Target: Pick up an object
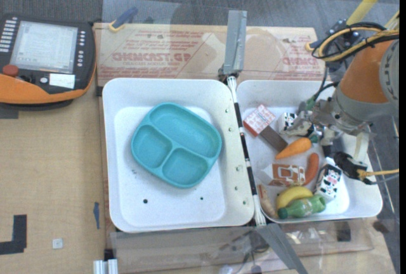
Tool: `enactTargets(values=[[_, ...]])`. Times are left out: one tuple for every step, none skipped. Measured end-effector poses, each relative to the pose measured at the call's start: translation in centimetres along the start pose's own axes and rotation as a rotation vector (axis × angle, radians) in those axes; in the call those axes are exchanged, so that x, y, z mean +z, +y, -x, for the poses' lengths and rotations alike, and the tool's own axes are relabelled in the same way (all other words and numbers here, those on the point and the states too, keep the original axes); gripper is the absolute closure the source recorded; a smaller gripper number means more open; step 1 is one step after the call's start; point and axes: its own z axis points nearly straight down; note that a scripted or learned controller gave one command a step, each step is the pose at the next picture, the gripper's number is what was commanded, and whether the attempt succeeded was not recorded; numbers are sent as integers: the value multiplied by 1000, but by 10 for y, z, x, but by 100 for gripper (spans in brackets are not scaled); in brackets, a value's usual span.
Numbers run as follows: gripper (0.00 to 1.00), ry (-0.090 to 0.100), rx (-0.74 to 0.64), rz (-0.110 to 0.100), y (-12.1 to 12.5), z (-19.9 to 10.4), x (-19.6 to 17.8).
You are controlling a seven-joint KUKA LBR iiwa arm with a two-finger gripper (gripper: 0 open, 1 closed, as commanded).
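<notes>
**Inspector:** Report the bench layout.

**Assistant:** Two shallow white plastic bins sit side by side. The left bin (pixel 120 203) carries a turquoise three-compartment plastic plate (pixel 176 144), lying flat near its middle. The right bin (pixel 368 200) contains a loose cluster of small items.

**Inspector:** List them.

**Assistant:** A red-and-white printed carton (pixel 259 118) lies near the upper left of that bin, with a dark brown rectangular block (pixel 275 138) just below it. An orange toy carrot (pixel 295 148) lies at a slant near the centre. Below it are a small brown-and-white printed card (pixel 288 173) and a narrow red-orange oblong piece (pixel 312 169). At the front edge, a yellow toy banana (pixel 293 195) touches a green plastic bottle (pixel 303 207) lying on its side. A black-and-white spotted toy figure (pixel 330 182) rests to the right of these.

**Inspector:** Arm position?

**Assistant:** The grey arm with its orange band (pixel 368 76) reaches in from the right, over the upper part of the right bin. The gripper (pixel 309 127) sits low, just above the carrot's thick end.

**Inspector:** Jaw condition?

**Assistant:** Cannot tell; the wrist hardware and cabling obscure that area. No item is visibly held.

**Inspector:** Surroundings?

**Assistant:** An orange-and-grey handheld control pendant (pixel 41 60) lies on the bench at far left.
</notes>
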Motion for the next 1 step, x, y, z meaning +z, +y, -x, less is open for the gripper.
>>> enactTargets(values=[[0, -20, -19, -10, 4, -14, 18]])
